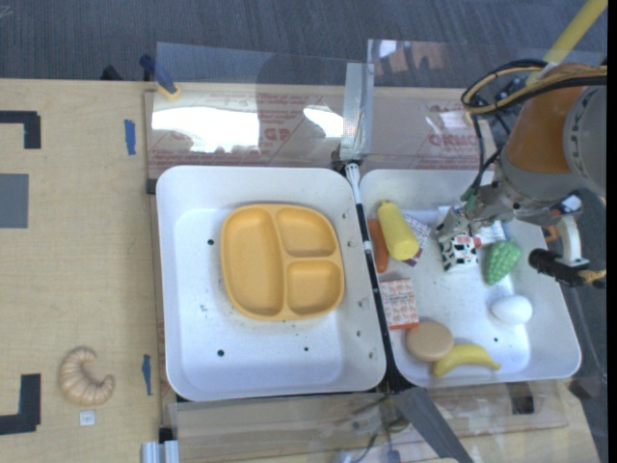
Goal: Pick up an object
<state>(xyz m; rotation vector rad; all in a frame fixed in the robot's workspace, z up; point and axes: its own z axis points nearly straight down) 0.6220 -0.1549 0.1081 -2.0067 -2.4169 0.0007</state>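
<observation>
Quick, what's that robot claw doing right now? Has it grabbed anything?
Gripper: down in the right bin at the black-and-white toy; a grasp cannot be told.

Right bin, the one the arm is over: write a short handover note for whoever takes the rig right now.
Gripper: low in the right bin, just above the black-and-white toy cow; grip state can't be made out.
Right bin also holds a yellow bottle, green toy, white egg, banana, tan disc and a small packet.
Left bin: yellow divided plate.
Croissant lies on the bench outside.
Done: nothing lifted.
Left: grasp and raise one object.
</observation>
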